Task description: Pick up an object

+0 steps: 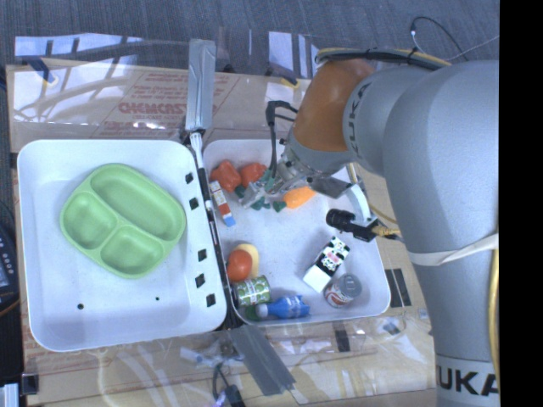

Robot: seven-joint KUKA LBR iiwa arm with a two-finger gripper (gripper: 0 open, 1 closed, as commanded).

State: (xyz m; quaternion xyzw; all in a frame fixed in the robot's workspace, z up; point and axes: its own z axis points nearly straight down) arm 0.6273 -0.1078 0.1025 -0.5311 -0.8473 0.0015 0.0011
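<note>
So the arm [424,151] comes in from 3 o'clock and hangs over the right bin [373,308], with the gripper [273,186] down at the bin's 11 o'clock end, in a little heap of stuff. Honestly can't tell if it's open or shut, it's all dark bits mixed in with the clutter there.

Right by it: two orange-red lumps [237,175] just at its 9 o'clock, an orange carrot-looking piece [299,197] at its 4 o'clock, and a small tube [221,203] lying along the bin's left wall.

Further toward 6 o'clock there's a red and yellow fruit [241,263], a green can [253,292] on its side, a blue bottle [288,308] lying flat, a black-and-white carton [327,264], and a round tin [344,291] touching it.

Left bin [51,312] has a green divided plate [123,220] sitting in it.
</note>
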